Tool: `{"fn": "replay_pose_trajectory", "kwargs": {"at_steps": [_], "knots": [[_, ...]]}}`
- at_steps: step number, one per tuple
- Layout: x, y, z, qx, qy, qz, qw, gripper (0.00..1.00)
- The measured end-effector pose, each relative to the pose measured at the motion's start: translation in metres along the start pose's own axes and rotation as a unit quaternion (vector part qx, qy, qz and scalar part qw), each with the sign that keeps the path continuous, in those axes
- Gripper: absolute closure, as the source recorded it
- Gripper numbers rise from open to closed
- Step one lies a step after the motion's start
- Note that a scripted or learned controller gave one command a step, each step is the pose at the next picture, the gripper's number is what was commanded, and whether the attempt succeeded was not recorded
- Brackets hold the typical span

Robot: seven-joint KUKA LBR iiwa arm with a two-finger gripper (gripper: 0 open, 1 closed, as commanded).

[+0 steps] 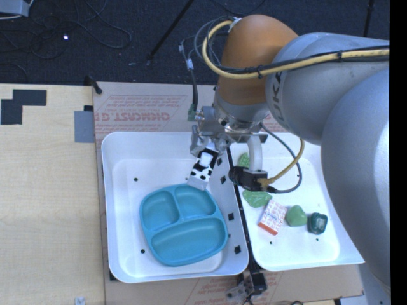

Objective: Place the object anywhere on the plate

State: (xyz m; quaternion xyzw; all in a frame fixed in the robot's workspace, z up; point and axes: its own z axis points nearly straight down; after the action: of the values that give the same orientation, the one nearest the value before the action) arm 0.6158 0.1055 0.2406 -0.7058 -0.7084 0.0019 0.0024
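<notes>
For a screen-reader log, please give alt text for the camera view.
A grey KUKA arm's hand hangs over the left bin, at the far edge of a blue divided plate. The right bin holds green objects, a red-and-white packet and a teal item.

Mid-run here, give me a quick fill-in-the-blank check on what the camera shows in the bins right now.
1. The blue plate lies in the ____ bin of the camera view.
2. The plate has ____ compartments.
3. The red-and-white packet lies in the ____ bin.
4. The gripper hangs just above the plate's ____ rim.

Missing words: left; three; right; far
</notes>
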Motion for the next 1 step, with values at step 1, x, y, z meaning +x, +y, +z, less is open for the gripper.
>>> {"fn": "replay_pose_trajectory", "kwargs": {"at_steps": [1], "knots": [[0.0547,-0.0142,-0.0012,0.000,0.000,-0.001,1.0000,1.00]]}}
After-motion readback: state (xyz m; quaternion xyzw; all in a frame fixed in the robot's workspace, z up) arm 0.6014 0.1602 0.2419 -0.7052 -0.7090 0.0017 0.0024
